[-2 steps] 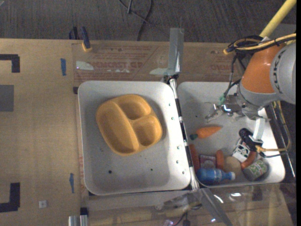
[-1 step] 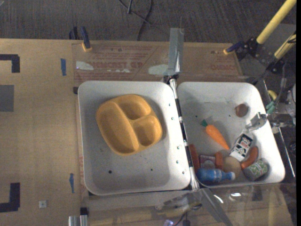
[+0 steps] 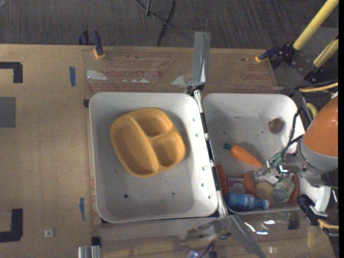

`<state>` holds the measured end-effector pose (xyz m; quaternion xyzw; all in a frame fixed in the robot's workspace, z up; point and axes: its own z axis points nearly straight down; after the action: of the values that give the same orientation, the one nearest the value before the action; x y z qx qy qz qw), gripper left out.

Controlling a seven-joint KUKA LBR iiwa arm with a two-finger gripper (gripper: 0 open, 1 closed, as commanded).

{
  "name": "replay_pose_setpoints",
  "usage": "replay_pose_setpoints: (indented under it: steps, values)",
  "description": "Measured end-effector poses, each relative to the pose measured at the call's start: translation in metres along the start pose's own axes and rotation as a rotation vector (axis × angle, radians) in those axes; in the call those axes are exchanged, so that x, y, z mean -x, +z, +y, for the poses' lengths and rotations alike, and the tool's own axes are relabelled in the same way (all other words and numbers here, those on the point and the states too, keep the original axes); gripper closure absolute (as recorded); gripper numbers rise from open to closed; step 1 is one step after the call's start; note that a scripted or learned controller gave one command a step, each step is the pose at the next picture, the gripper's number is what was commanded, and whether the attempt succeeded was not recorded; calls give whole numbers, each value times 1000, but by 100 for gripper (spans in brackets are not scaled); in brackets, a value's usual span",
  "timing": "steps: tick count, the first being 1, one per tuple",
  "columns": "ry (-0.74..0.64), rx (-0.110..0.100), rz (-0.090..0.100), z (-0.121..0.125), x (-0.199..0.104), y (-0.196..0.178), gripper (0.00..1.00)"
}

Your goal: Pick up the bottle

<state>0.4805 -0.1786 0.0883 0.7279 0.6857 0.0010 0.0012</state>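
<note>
Lettering in faded red runs across the flattened cardboard (image 3: 141, 69) behind the bins at the upper middle of the frame, but it reads upside down from this angle and is too blurred to make out; a second patch of the same print sits on the cardboard to the upper right. The bottle (image 3: 246, 201), blue with a pale cap end pointing right, lies on its side along the lower edge of the right bin (image 3: 242, 109), in the lower right of the frame; any label on it is too small to read. The gripper (image 3: 278, 172) hangs just above and to the right of the bottle, over a cluster of small items, apart from the bottle rather than on it. Whether its fingers are spread or closed cannot be told from this slant, and nothing is seen held between them. The arm (image 3: 324, 138) comes in from the right edge, its orange band a rounded mass above the wrist, the wrist bent down toward the bin's lower right corner. An orange carrot (image 3: 246, 156) lies aslant near the middle of the right bin, and a small brown round object (image 3: 276, 125) rests toward its upper right. The left bin (image 3: 107, 198) holds a yellow divided plate (image 3: 147, 141), with three compartments, in its upper half.
</note>
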Motion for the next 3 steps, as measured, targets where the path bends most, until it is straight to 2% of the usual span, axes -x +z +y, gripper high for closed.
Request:
replay_pose_setpoints:
  steps: [1,2,3]
  values:
    - [21,-2,0,-5,-78,-4,0]
    - [-6,-2,0,1,-49,-29,0]
    - [167,-3,-1,-5,-75,-75,0]
